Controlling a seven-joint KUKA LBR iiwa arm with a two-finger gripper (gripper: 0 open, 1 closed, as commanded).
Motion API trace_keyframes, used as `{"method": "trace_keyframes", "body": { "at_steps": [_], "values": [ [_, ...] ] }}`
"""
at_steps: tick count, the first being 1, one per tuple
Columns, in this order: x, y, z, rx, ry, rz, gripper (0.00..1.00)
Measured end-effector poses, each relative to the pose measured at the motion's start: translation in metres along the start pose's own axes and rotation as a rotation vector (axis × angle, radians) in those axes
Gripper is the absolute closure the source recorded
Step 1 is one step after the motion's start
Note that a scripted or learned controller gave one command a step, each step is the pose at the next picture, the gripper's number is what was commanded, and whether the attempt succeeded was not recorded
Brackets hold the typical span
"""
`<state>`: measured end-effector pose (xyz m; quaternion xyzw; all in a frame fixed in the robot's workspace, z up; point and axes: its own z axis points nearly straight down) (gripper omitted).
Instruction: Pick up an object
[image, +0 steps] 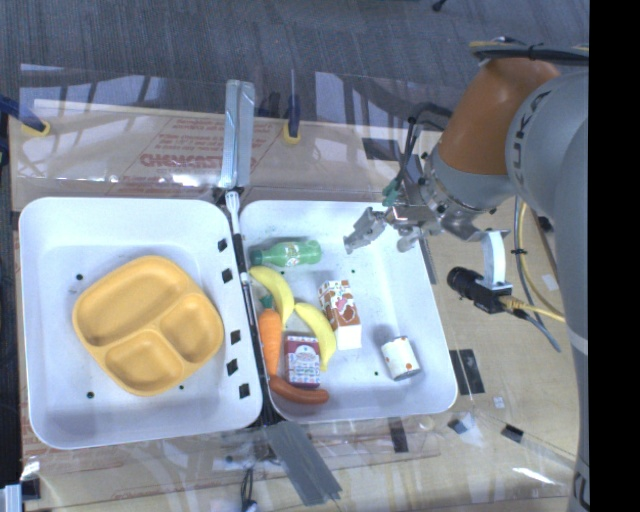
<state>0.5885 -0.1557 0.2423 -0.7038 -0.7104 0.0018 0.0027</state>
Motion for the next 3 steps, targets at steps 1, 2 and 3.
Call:
{"method": "trace_keyframes", "body": {
  "at_steps": [1, 2, 3],
  "values": [
    [0.010, -0.015, 0.145, 0.000, 0.000, -0.029, 0.00],
    [0.010, -0.016, 0.136, 0.004, 0.000, -0.033, 1.00],
    [0.059, -0.025, 0.013, -0.002, 0.000, 0.065, 1.00]
  ]
}}
